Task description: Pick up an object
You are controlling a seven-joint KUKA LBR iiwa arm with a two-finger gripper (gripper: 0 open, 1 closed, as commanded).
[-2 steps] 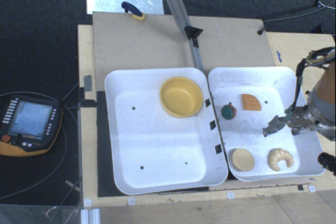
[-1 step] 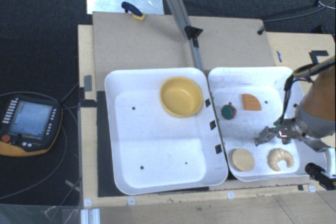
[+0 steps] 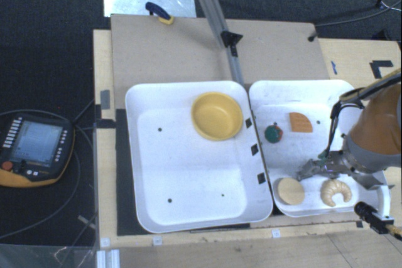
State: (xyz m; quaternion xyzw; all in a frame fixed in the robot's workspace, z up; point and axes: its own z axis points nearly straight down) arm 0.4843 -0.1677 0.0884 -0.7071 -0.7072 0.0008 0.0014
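So, gripper (image 3: 321, 167) low over right bin (image 3: 314, 90), near front edge; can't tell its state. Croissant (image 3: 336, 191) just beside it, frontward; round cookie (image 3: 291, 191) toward divider.

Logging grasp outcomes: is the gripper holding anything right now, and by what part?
Cannot be told. The gripper sits low in the right bin beside the croissant.

The bench (image 3: 188, 53) is covered with brown board and carries two white bins, the left bin (image 3: 147, 166) and the right bin (image 3: 326, 91), side by side
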